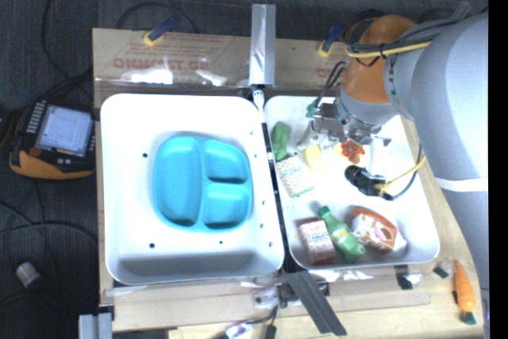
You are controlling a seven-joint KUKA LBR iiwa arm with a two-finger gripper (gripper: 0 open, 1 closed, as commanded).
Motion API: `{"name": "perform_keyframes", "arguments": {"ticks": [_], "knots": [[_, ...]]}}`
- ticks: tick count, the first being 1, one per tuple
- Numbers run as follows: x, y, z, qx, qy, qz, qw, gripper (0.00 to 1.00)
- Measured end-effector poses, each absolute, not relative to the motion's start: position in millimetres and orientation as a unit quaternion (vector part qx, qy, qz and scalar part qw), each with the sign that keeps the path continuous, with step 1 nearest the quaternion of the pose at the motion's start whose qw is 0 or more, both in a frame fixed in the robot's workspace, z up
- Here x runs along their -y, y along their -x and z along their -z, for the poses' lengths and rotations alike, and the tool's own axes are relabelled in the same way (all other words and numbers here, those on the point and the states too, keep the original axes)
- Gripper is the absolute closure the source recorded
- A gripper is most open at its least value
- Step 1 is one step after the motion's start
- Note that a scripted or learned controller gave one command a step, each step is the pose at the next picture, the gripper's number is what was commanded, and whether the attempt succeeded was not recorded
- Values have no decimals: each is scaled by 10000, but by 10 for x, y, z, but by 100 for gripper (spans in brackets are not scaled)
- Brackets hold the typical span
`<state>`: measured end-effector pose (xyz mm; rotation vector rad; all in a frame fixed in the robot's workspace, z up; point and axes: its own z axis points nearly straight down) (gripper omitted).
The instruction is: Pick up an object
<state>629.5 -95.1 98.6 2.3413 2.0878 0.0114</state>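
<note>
**A:** Which thing is the arm after?

**B:** My guess is the small pale yellow block [315, 156], in the far half of the shallow white right bin [417, 206]. The pincer [333, 129] hangs just beyond it, towards the counter's far edge. I cannot tell whether the pincer is spread or pressed together, so I count nothing as held.

**A:** So which step is this?

**B:** Approach, I judge, with no lift yet. The next move calls for lining up over one item and coming down cleanly. A green pepper-shaped thing [280, 140], a speckled pale packet [294, 176] and a small red-orange piece [352, 148] crowd close around the block.

**A:** And towards the near edge?

**B:** A green plastic bottle [340, 233] lies between a brown-red packet [315, 240] and an orange-red packet [375, 229]. The left white bin [127, 250] holds a blue sectioned tray [202, 180].

**A:** Any writing?

**B:** There is reddish print on the cardboard sheet [182, 59] along the counter's far edge, but it is too blurred to read. The packet labels are too small.
</note>
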Motion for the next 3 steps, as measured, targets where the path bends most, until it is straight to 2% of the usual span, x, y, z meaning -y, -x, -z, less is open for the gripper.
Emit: {"name": "perform_keyframes", "arguments": {"ticks": [1,2,3], "knots": [[412,-6443,-2000,-7001,-7140,10,-1,100],[49,-6355,-1827,-7648,-6443,17,-7,100],[40,-6354,-1906,-7651,-6439,16,-24,100]]}}
